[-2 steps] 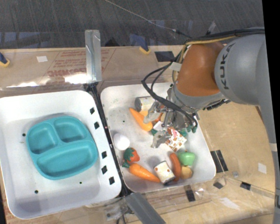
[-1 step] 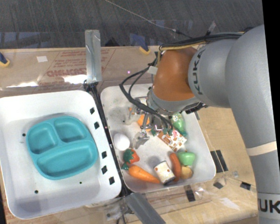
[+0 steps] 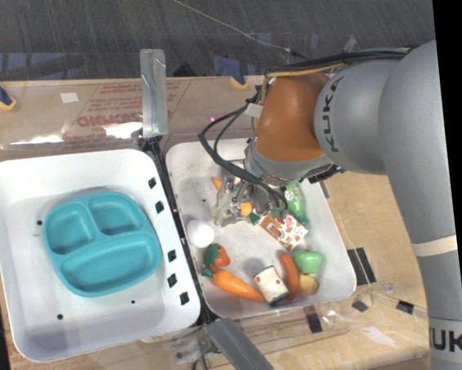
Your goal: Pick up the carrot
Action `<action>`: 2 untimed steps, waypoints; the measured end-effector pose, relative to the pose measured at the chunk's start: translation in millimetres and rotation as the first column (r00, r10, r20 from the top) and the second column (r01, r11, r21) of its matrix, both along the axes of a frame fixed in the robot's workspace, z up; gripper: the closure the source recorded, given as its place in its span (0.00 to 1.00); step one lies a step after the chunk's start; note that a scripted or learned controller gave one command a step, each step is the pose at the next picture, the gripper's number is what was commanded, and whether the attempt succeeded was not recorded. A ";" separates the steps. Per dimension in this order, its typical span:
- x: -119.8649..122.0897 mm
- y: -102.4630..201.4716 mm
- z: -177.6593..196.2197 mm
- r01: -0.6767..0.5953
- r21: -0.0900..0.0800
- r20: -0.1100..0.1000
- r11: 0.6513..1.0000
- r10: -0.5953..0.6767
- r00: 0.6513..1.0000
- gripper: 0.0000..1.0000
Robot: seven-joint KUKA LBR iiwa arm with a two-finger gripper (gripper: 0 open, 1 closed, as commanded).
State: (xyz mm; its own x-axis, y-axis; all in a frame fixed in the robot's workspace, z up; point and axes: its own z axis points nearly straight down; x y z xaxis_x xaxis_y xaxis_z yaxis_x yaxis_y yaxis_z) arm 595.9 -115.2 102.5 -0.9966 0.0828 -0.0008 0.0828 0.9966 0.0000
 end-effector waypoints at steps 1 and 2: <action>45.7 -0.8 79.9 -0.088 -0.003 0.008 0.996 0.088 0.996 1.00; -4.5 -75.5 22.1 -0.206 0.000 -0.004 0.978 0.206 0.978 1.00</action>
